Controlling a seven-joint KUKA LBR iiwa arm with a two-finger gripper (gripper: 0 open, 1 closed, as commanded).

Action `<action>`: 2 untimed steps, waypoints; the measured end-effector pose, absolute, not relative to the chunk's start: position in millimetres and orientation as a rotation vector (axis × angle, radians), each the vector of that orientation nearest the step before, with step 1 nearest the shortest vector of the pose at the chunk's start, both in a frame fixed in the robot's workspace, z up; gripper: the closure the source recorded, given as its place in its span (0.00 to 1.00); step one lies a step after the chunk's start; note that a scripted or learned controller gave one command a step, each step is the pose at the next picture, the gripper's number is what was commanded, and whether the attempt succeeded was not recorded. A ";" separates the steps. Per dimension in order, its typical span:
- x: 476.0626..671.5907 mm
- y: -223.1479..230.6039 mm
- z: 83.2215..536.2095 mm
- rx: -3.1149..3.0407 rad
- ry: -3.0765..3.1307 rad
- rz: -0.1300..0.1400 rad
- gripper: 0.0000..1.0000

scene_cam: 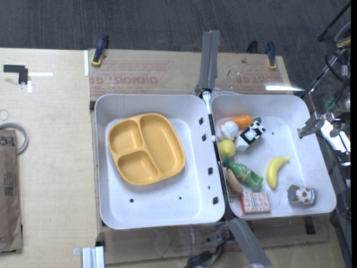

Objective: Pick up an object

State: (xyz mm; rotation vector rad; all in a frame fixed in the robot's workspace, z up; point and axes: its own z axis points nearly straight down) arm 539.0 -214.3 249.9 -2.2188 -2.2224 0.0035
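The right bin (295,128) holds the loose objects. An orange carrot (241,120), a white lump (227,130) and a black-and-white patterned box (252,132) lie near its back left. Below them are a yellow lemon (226,148), a green bottle (244,172) on its side and a brown piece (233,183). A banana (275,170) lies in the middle. A red-and-white box (256,202) and a small spotted can (301,195) sit at the front. My gripper (311,129) hovers over the bin's right rim, apart from all of them.
A yellow divided plate (146,148) lies in the left bin (167,205). A raised divider (211,144) separates the bins. Clamps and cardboard sit behind them, and a brown bag (10,188) lies at the far left of the bench.
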 end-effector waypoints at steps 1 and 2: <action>479.7 -204.1 91.1 -2.374 -2.050 -0.003 0.00; 477.3 -175.6 145.2 -2.419 -2.003 0.003 0.00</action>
